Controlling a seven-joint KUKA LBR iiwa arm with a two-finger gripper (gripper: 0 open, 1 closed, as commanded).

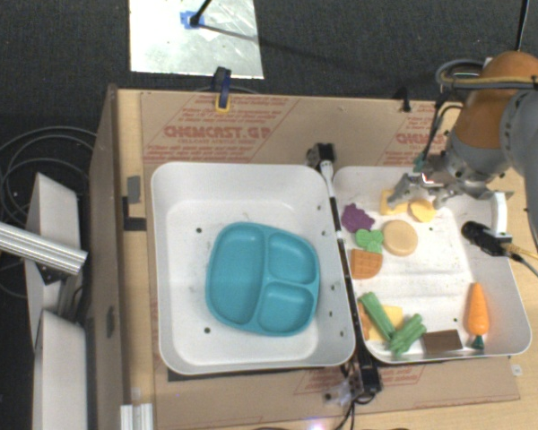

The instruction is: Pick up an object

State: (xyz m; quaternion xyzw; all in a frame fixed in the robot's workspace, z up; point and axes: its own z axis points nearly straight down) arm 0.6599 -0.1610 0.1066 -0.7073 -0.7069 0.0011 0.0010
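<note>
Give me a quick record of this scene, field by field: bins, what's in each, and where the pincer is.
left bin: white shallow bin holding a teal divided plastic plate
right bin: white shallow bin with toy foods
near pincer: yellow pieces, round beige disc
front items: orange carrot, green sticks, brown block
pincer: over the right bin's back corner

The arm (511, 124) is smooth rounded grey casing with a bulging orange band (500, 83) above the wrist. Thin dark cables (448, 106) loop along its side down to the gripper (421, 184), a small metallic assembly with pale silvery fingers (402, 189) and dark fittings at the wrist
</note>
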